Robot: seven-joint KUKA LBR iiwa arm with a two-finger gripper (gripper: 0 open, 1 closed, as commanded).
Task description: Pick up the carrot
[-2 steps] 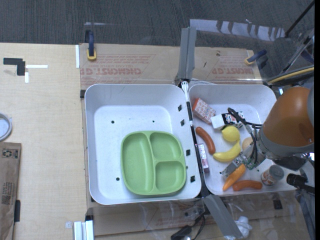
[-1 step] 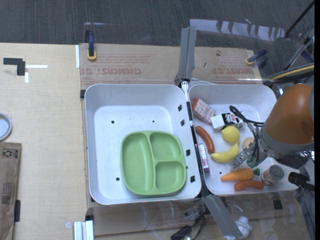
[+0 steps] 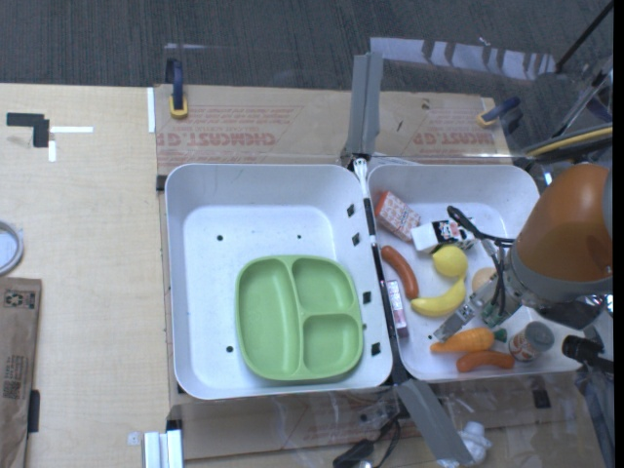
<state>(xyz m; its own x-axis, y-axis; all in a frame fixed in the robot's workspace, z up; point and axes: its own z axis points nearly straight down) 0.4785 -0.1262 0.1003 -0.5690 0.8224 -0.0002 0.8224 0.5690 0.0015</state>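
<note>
I take the green divided plate (image 3: pixel 297 317) as my landmark; it lies flat in the left white bin (image 3: pixel 195 261), toward that bin's near right corner, with three compartments. The right white bin (image 3: pixel 419 364) sits just to the plate's right, the two bins touching along a shared rim. The arm (image 3: pixel 575 227) comes in from far right of the plate, its orange band bulking over the right bin's outer edge. Its gripper (image 3: pixel 480 310) hangs low in the right bin, well right of the plate, just above the carrot; I cannot tell how the pincer is set from here, as the tip is a small dark tangle. The carrot (image 3: pixel 466 340) lies on the bin floor right of the plate, near the bin's front edge, roughly level, with nothing visibly clamped around it. A second orange piece (image 3: pixel 486 361) lies just in front of it. A banana (image 3: pixel 439 300) curves between plate and gripper, a lemon (image 3: pixel 449 261) just behind it. A red sausage (image 3: pixel 400 271) lies nearest the plate, and a small red carton (image 3: pixel 397 214) sits further back.
</note>
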